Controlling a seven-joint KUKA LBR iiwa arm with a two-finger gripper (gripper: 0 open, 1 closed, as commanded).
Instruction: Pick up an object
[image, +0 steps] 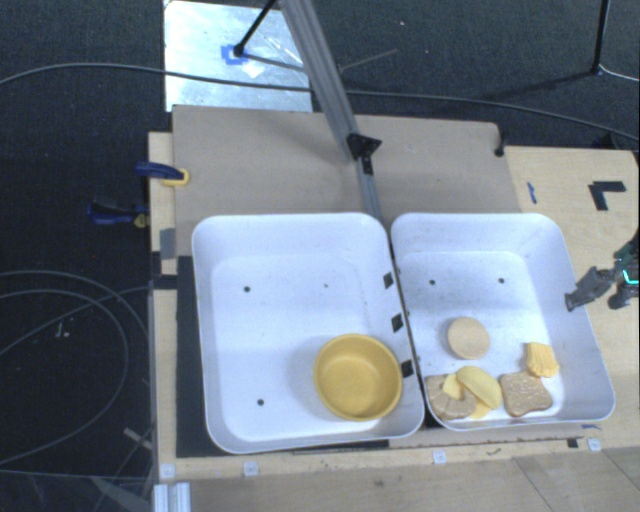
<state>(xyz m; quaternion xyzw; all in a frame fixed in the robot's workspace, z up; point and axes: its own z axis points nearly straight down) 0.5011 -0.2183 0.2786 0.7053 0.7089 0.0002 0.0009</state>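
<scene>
Camera view has my claw (603, 288) off the right bin's (480, 235) right rim, can't tell its state. I'd grab the yellow bowl (358, 376) left of that bin: light, stiff, slick, so pinch its rim.

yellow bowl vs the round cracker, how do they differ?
The yellow bowl is far larger than the round cracker. The bowl is deep yellow and hollow; the cracker is pale tan and flat. The bowl sits in the left bin, the cracker in the right bin. Both are round.
</scene>
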